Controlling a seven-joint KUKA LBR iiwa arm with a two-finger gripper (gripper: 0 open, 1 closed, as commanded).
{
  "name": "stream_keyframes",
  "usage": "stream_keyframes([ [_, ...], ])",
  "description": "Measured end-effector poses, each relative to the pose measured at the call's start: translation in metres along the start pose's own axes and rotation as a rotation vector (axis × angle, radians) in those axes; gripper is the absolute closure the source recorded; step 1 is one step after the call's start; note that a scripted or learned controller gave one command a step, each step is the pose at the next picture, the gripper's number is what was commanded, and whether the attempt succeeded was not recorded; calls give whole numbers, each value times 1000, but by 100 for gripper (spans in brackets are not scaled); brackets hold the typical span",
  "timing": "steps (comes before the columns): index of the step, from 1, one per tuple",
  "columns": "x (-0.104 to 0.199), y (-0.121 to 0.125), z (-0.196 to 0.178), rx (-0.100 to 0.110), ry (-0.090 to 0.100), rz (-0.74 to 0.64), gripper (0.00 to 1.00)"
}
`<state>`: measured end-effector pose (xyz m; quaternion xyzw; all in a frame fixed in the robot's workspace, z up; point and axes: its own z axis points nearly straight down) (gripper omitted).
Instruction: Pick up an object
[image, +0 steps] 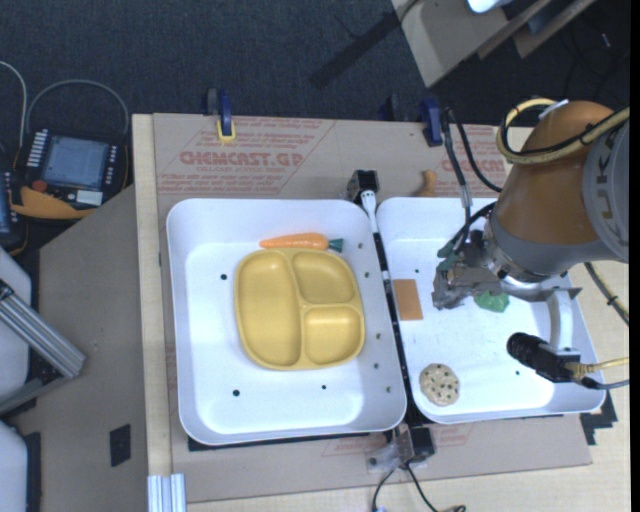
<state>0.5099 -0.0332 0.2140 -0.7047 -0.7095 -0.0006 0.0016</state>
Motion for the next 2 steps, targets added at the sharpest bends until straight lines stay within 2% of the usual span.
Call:
stream_keyframes([
  [1, 56, 15, -13, -5, -1, -1, 100],
  [2, 109, 26, -1, -3, -2, 0, 100],
])
